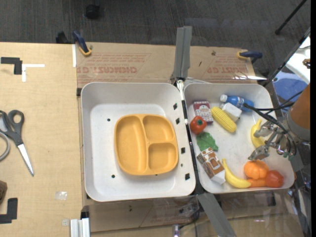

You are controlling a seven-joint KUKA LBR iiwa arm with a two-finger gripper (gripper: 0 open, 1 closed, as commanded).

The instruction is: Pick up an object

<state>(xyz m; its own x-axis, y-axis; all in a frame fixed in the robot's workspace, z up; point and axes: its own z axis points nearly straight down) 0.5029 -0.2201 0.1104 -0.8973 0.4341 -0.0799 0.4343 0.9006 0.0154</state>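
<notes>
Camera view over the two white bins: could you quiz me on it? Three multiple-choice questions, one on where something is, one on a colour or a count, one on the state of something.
1. Where does the yellow divided plate lie?
A. In the left bin
B. In the right bin
C. On the wooden bench by the scissors

2. How many compartments does the plate have?
A. Two
B. Three
C. Four

3. Where is the robot's hand now?
A. Over the left bin
B. Over the scissors
C. Over the right side of the right bin, near the orange fruit

Answers:
1. A, since the plate lies flat in the middle of the left bin.
2. B, since it shows one long section and two smaller ones.
3. C, since the metal hand hangs above the toys at that bin's right side.
</notes>
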